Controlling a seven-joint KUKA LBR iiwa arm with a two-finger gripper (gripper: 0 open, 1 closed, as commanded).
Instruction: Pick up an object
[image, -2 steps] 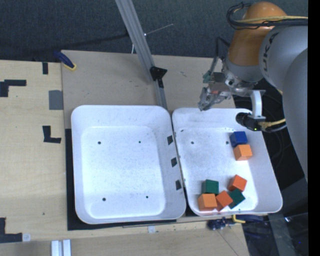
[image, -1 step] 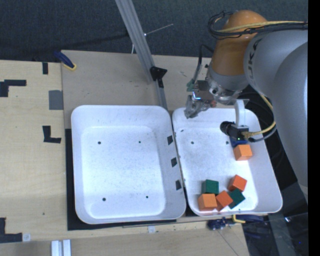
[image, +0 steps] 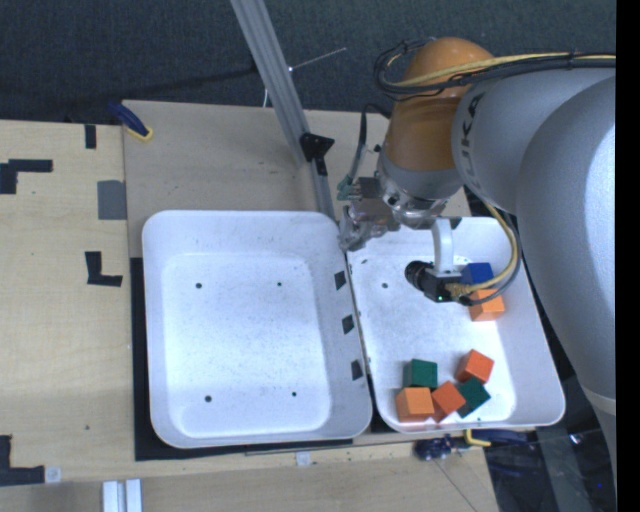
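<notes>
Nothing is lifted yet: the gripper (image: 352, 228) hovers over the right shallow white bin's (image: 392, 325) far-left rim. Whether it is open or closed cannot be told. The small coloured cubes (image: 414, 403) lie apart from it.

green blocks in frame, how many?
2, both in the right bin near its front rim: one green block just behind an orange block, the other green block at the cluster's right end. The arm may hide more.

A shallow white plastic left bin (image: 152, 240) and a matching right bin (image: 388, 325) sit side by side, rims touching, on a black mat (image: 141, 400) over a pale wooden bench (image: 60, 340). A slanted grey metal bar (image: 280, 80) runs down toward the bins' far edge. Black tape marks (image: 97, 268), a grey square patch (image: 111, 198) and a small blue-and-yellow object (image: 131, 119) lie on the bench to the left.
</notes>
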